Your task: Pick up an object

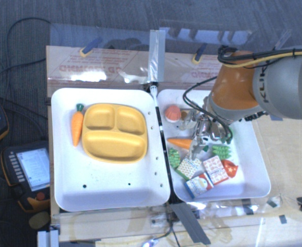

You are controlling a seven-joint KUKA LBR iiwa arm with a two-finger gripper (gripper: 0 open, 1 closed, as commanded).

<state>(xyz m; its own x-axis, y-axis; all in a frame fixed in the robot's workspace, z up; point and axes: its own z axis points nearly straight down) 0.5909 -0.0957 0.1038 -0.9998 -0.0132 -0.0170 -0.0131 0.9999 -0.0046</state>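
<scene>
Clutter: the right bin (259,181) is crowded; small cartons, green pieces, an orange wedge and a red piece lie touching or just beside one another, and that crowding is the main source of trouble.
Gripper: the gripper (201,144) hangs low over the middle of the right bin, at about 9 o'clock from the orange band (235,84); whether it is spread or pressed together cannot be told, since its tip blurs into the items below.
Likely target: no single object is clearly singled out; the orange wedge (180,143) sits at 9 o'clock of the gripper, the green piece (221,151) at 3 o'clock, the patterned carton (190,167) at 6 o'clock.
Other candidates: the pink ball (173,113) lies at 11 o'clock, apart from the pile; the red-and-white carton (215,170) and red piece (230,169) lie toward 5 o'clock.
Risk one: closing among packed items may catch an edge only, so the piece slips out on the lift.
Risk two: a descent between neighbours may shove them aside or wedge two together.
Risk three: the dangling cable (192,94) hangs near the ball and could drag it.
Left bin: the left bin (63,189) holds a yellow tray (114,133) and a carrot (77,126) at its 9 o'clock, well apart from the arm.
</scene>
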